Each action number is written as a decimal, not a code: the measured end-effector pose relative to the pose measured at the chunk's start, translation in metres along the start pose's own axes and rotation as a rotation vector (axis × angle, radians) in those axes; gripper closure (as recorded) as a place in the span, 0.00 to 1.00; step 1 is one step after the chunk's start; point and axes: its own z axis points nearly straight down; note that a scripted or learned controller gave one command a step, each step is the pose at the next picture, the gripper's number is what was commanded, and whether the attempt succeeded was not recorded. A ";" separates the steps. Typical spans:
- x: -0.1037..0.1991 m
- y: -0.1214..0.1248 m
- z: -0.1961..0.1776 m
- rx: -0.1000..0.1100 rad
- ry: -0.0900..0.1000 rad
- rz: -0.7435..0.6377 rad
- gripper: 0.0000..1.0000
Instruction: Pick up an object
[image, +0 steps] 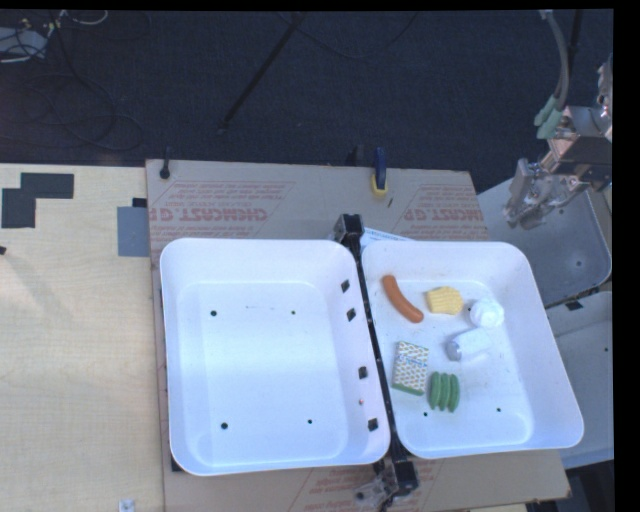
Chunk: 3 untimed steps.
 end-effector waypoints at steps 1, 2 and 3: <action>-0.122 -0.034 -0.001 0.001 -0.003 0.019 1.00; -0.037 -0.031 0.037 0.004 0.002 -0.002 1.00; 0.062 -0.023 0.025 -0.001 0.001 -0.005 1.00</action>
